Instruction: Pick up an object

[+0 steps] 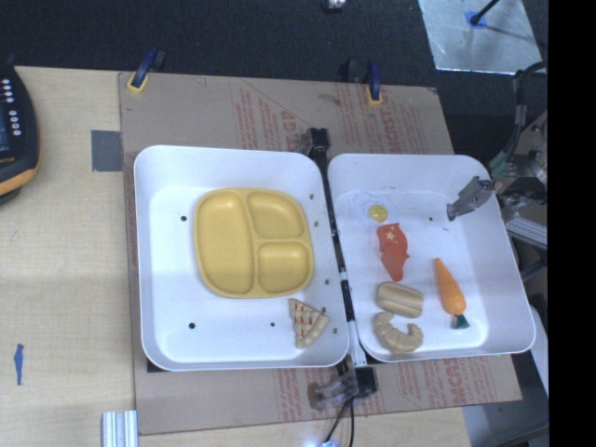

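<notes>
Pendant [11, 133]: black and orange, at the bench's far left edge, cut off by the frame.
Cardboard [233, 101]: we see a brown sheet under both bins, pinned at its far edge by two blue clamps [142, 71].
Left bin [149, 250]: white and shallow, touching the right bin along its right rim.
Plate [251, 242]: yellow, with three compartments, flat in the middle of the left bin.
Pizza slice [307, 322]: a small tan wedge in the left bin's near right corner, just beside the plate and apart from it.
Right bin [484, 250]: white; we count five small things in it.
Yellow bit [377, 213]: small and round, towards the far side, just above the red piece.
Red piece [393, 250]: long, tapering towards the near side, left of centre.
Roll [399, 298]: tan, lying just below the red piece.
Croissant [397, 332]: pale and curved, touching or almost touching the roll, by the near rim.
Carrot [450, 290]: orange, green end towards the near side, right of the roll and apart from it.
Gripper [466, 198]: over the right bin's far right part, well apart from every item. We see nothing in its hold; whether it is open or closed we cannot tell.
</notes>
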{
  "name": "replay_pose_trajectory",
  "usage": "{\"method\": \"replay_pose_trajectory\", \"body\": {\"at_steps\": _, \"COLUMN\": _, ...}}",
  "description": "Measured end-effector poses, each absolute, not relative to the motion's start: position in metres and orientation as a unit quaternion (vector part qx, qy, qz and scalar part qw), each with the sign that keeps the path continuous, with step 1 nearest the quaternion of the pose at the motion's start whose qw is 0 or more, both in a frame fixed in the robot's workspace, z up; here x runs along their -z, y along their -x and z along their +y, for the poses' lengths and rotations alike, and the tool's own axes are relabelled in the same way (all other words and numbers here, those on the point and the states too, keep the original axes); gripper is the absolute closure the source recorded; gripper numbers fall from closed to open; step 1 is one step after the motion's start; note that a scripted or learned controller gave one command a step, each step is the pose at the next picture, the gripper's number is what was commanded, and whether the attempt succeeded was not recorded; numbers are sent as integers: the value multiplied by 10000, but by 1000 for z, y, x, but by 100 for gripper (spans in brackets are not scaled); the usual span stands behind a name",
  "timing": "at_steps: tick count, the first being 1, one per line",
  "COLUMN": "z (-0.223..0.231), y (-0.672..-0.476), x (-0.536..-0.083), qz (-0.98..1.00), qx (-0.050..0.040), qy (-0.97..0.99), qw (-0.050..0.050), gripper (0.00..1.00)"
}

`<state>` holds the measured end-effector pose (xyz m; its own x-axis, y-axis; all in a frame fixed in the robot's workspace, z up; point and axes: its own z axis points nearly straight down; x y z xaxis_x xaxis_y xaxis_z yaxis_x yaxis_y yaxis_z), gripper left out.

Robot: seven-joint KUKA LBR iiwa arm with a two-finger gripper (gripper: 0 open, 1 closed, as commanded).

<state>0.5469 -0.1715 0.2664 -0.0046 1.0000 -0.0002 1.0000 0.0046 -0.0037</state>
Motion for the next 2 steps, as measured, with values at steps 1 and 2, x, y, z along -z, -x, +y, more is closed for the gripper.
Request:
{"method": "replay_pose_trajectory", "body": {"at_steps": 1, "z": -91, "y": -526, "x": -122, "qz": -7112, "qx": -46, "qy": 7029, "qw": 95, "gripper": 0}}
{"method": "replay_pose_trajectory", "body": {"at_steps": 2, "z": -97, "y": -573, "x": -90, "qz": -7098, "qx": -10, "qy": 7044, "qw": 3, "gripper": 0}}
